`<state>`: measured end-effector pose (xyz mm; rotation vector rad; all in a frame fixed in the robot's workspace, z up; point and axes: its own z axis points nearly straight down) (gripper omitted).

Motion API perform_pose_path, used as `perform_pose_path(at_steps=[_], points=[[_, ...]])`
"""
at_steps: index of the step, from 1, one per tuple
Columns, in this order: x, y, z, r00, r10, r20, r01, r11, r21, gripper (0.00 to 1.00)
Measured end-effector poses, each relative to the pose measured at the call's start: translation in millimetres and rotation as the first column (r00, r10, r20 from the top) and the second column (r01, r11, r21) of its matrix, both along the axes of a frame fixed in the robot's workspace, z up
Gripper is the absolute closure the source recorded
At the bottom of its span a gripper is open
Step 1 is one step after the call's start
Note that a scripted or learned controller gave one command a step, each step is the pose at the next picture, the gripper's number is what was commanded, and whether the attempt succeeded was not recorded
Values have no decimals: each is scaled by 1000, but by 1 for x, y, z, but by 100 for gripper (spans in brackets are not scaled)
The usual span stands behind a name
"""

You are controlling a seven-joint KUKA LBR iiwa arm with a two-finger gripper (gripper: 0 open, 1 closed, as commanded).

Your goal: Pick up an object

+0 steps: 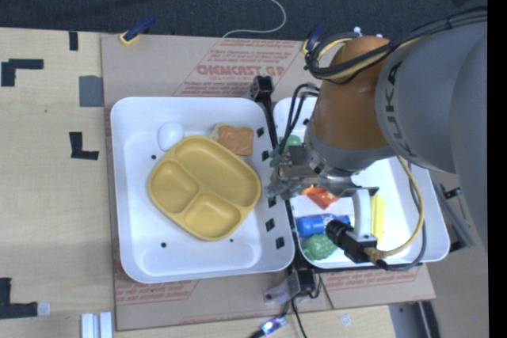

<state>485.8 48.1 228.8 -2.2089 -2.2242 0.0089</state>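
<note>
The gripper (282, 172) hangs low over the left edge of the right bin (428, 249), close to the wall between the two bins. Around it in the right bin lie a small orange piece (320, 195), a blue object (315, 223), a green lumpy object (319, 248), a yellow stick (378, 216) and a green bit (294, 142) partly hidden by the wrist. In the left bin (127, 170) rests a yellow divided plate (204, 187), with a white round object (169, 135) and a brown bread-like piece (235, 140) behind it.
The arm's wide grey and orange body (372, 107) covers most of the right bin. Both bins stand on a cardboard sheet (238, 63). A thin white cable (253, 0) lies on the dark cloth behind.
</note>
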Motion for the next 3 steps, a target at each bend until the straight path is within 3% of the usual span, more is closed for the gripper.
perform_pose_path(at_steps=[2, 3], points=[[4, 4, -18, 1000, -4, 1, 4, 1000, -2, 100], [3, 9, 2, 1000, -4, 3, 4, 1000, -1, 100]])
